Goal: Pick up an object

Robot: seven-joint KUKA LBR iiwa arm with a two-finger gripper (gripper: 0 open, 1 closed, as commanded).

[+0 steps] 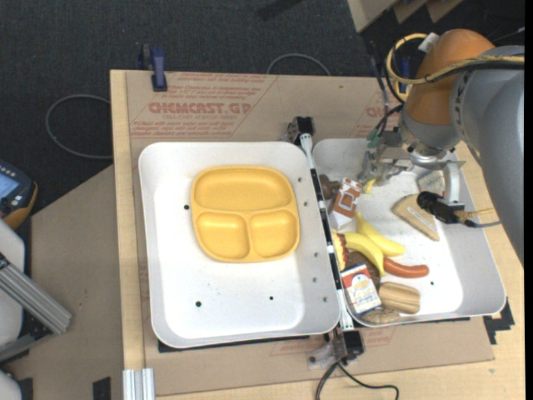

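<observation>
The tool point(379, 169) hangs low over the far end of the right bin point(466, 294), under the grey wrist and its orange band. Its tips blur into cables and metal there, so I cannot tell how they stand, and nothing can be seen caught in them.

Nearest to it is a small brown packet point(346, 197), just beside the tool on the side towards the left bin point(166, 248) and slightly nearer the camera. A tan wedge point(416, 217) lies a little further out on the arm's side, its long axis running at a slant down the bin.

Further towards the camera sits the main cluster: a banana point(372, 246) with its long axis slanting across the bin, a sausage point(405, 267) touching or nearly touching it and lying roughly crosswise, then a carton point(361, 288) and a bread roll point(399, 298) at the near end, close against each other.

Judging from this, the packet is the likeliest pick: it is the closest thing, calling for only a short shift towards the bins' shared wall before descending. That wall is near, which could crowd the approach.

The left bin holds a yellow tray point(246, 211), well apart from the tool. Both bins rest on the counter point(125, 182).
</observation>
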